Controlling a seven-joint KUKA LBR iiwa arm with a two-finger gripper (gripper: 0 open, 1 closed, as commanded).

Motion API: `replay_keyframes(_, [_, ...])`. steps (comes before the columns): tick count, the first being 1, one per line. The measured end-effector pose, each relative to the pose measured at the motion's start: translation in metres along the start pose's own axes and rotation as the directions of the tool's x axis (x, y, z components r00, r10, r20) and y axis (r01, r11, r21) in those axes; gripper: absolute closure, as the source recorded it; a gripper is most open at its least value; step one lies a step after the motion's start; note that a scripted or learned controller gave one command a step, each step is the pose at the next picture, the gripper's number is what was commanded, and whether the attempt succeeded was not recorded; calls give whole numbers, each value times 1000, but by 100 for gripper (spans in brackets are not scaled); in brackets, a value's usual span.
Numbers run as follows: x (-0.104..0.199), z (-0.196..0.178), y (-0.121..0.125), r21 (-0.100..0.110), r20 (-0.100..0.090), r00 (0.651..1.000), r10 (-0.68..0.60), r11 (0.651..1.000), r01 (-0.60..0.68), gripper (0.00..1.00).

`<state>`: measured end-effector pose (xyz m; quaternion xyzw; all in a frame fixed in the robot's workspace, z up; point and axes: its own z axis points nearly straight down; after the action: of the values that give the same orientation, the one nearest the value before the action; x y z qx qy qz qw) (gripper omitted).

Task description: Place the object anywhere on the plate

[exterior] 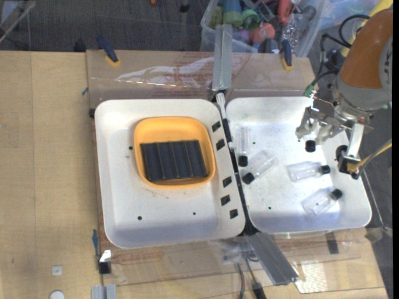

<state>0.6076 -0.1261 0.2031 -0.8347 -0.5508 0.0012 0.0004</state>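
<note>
Hand [326, 131] over right bin [274, 220], possibly empty-fingered

robot lab or test workshop. wooden table [37, 167] with two white bins [118, 229] fixed side by side, taped plastic sheet [156, 73] behind them, blue clamps [111, 56], loose cables [246, 282], clear tub of coloured toys [262, 8] at the back, grey-and-orange arm [368, 48] at right.

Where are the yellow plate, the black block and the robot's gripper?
yellow plate [144, 134]: camera view, bare left rim.
black block [173, 161]: camera view, middle of its ridged top.
gripper [328, 134]: camera view, between its fingertips.
</note>
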Motion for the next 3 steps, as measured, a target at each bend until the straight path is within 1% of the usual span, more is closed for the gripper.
replay_keyframes(1, [30, -4, 29, -4, 0, 982, -188, 982, 188, 100])
replay_keyframes(2, [69, -1, 35, -6, 0, 882, -471, 882, 471, 100])
replay_keyframes(3, [95, -27, 24, -7, 2, 789, -614, 789, 614, 100])
